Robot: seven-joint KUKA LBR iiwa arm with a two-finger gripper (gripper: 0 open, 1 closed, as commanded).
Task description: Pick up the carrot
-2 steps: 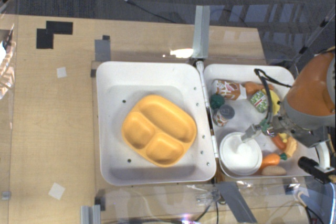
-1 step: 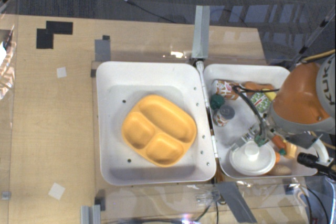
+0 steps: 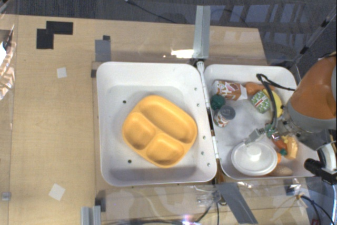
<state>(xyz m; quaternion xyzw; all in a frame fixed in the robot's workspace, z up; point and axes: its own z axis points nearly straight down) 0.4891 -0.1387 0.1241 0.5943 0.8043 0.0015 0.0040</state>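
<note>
The carrot (image 3: pixel 290 148), a short orange piece, lies near the front right of the right bin (image 3: pixel 237 74), just right of a white bowl (image 3: pixel 254 158). My gripper (image 3: pixel 276 132) reaches down from the grey arm with its orange band (image 3: pixel 317 93) and sits just above and left of the carrot, close to it. The arm's wrist covers much of the gripper and part of the carrot. From this angle I cannot make out whether anything is held.
The right bin also holds a bottle with a red label (image 3: pixel 229 89), a green item (image 3: pixel 217 101), a small grey-capped can (image 3: pixel 226 113), a green-and-white pack (image 3: pixel 260 102) and a banana (image 3: pixel 274 106). A yellow divided plate (image 3: pixel 159 129) lies in the left bin (image 3: pixel 113 113).
</note>
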